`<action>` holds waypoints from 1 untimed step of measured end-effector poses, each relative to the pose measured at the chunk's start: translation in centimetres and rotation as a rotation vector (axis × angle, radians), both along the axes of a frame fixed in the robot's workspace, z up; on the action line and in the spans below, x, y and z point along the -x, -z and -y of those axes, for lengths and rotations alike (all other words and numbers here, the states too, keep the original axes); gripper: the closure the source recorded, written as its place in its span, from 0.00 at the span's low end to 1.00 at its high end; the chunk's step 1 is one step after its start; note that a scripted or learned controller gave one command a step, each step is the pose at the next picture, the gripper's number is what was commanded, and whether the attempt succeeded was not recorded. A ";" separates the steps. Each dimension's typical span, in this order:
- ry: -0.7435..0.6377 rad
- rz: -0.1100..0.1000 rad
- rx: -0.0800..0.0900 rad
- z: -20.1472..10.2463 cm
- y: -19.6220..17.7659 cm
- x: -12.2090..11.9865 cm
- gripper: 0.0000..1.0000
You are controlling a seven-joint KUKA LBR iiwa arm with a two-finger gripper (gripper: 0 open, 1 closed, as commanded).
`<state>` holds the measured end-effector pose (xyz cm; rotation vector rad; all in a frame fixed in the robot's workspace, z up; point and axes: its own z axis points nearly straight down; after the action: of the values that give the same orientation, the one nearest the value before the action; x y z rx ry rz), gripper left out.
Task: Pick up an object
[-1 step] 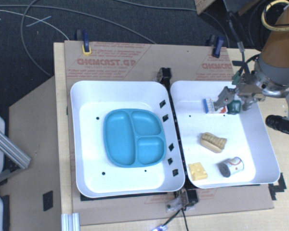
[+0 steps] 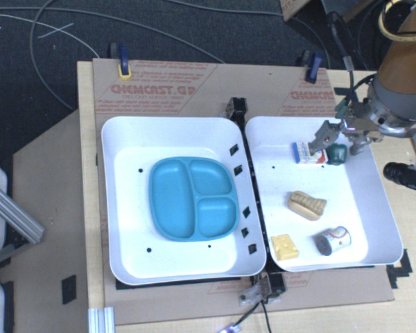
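My gripper (image 2: 340,144) hangs over the far part of the right bin (image 2: 374,207), open, its grey fingers (image 2: 324,135) spread apart. A small dark teal object (image 2: 336,155) lies just below and between the fingertips; nothing shows it being gripped. A blue, white and red small box (image 2: 304,152) lies just left of it. Nearer the front lie a tan ridged piece (image 2: 306,205), a yellow cheese-like block (image 2: 285,247) and a grey, white and red cylinder (image 2: 332,241).
The left bin (image 2: 125,186) holds a blue divided plate (image 2: 193,198). A black divider with clips (image 2: 244,179) runs between the bins. Cables and the arm's wrist (image 2: 399,96) stand at the right, above the right bin's far corner.
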<state>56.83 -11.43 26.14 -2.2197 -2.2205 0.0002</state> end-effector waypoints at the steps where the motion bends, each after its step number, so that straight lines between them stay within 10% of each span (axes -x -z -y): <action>1: 0.001 -0.006 -0.001 0.5 6.1 -0.4 0.00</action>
<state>57.21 -11.89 20.06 -2.2178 -2.2162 0.0057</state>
